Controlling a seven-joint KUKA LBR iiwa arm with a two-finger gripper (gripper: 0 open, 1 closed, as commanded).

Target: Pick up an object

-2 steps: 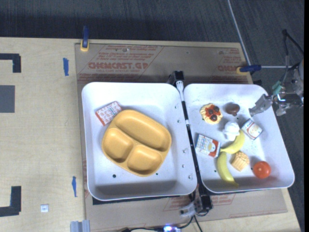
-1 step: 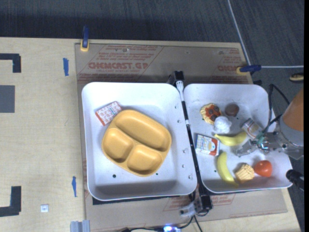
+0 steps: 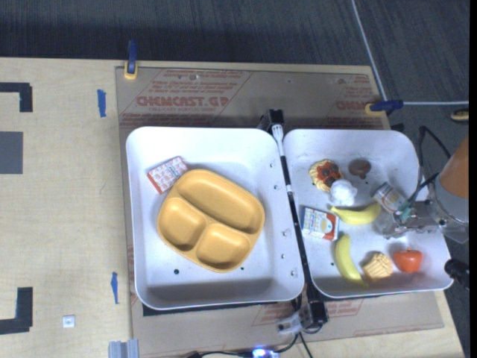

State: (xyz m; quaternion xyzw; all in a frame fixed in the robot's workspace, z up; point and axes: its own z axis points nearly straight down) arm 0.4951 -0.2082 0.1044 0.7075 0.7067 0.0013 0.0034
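The right bin holds several small items. Among them are a yellow banana, a second banana, a red tomato and a yellow corn piece. A white ball, a small carton, a red-and-yellow toy and a brown piece lie there too. My gripper reaches in from the right, low over the bin's right side. It sits just right of the first banana's tip and above the tomato. A shiny clear object lies right beside it.
The left bin holds a yellow divided plate and a red-and-white packet. The arm crosses the right bin's right rim. Cardboard lies under both bins, and a black clip joins them at the far edge.
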